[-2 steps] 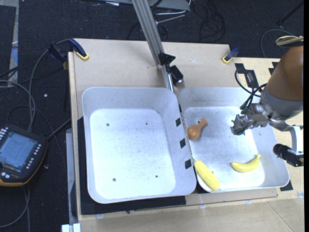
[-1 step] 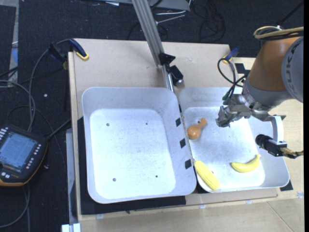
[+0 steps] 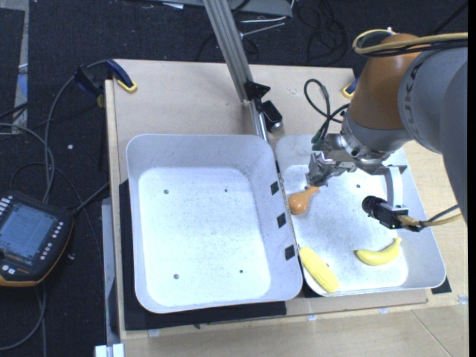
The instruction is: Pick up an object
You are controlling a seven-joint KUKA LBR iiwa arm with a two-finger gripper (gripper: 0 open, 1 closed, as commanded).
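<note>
The grey arm with its orange band (image 3: 387, 80) reaches in from the right, angled down over the right shallow white bin (image 3: 420, 274). Its end effector (image 3: 318, 175) hangs just above the small orange pear-shaped toy (image 3: 300, 201); its grip state cannot be told.

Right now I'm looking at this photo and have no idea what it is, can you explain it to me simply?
One camera looks down at a slant on a bench with two shallow white bins. The grey machine with the orange band is a robot arm reaching in from the right. Its pincer hangs over the right bin, just above an orange pear-shaped toy. That bin also holds a banana and a yellow corn cob. The left bin sits beside it. I can't tell whether anything is gripped.
</note>
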